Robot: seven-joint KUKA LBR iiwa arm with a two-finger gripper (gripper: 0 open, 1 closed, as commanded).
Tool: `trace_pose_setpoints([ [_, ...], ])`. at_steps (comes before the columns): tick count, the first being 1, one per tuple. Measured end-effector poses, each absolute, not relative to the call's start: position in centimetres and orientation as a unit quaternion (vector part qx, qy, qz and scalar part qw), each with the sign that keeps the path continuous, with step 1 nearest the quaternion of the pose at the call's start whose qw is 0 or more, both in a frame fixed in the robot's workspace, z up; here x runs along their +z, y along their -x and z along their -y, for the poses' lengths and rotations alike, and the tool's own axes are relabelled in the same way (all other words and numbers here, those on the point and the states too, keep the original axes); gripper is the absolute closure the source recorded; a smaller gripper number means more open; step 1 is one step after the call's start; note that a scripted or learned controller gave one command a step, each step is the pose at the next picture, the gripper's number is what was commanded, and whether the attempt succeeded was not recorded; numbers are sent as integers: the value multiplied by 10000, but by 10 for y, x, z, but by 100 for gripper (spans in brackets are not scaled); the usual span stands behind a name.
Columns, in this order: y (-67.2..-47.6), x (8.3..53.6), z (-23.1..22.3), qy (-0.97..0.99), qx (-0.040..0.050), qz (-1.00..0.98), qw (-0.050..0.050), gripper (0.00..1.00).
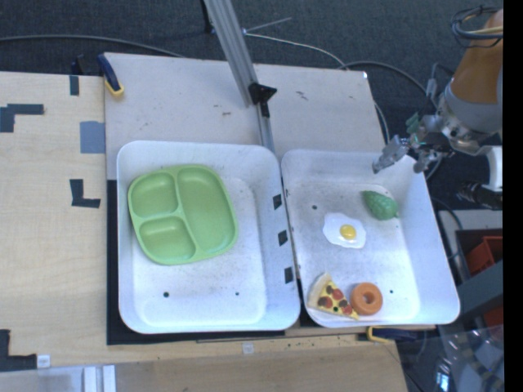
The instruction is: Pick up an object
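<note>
The right bin holds a green lumpy toy, a fried egg, a pizza slice and an orange donut. My gripper hangs over the bin's far right corner, up and to the right of the green toy and apart from it. Its two fingers stand spread, open, with nothing between them.
The left bin carries a green divided plate. A slanted metal pole crosses the bench behind the bins and ends at a black clamp near the gap between them. A blue and yellow tool lies at the far left.
</note>
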State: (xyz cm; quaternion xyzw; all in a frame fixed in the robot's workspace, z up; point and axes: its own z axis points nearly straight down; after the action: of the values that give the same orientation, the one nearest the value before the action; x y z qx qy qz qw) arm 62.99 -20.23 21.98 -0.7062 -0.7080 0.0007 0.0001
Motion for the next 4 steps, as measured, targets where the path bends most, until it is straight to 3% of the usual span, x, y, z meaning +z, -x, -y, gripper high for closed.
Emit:
trace_pose_setpoints([
  [1,-630,220,202,7063,10,7079,0,0],
  [3,-617,98,195,7065,25,7077,25,0],
  [4,-617,88,194,7062,17,7081,5,0],
])
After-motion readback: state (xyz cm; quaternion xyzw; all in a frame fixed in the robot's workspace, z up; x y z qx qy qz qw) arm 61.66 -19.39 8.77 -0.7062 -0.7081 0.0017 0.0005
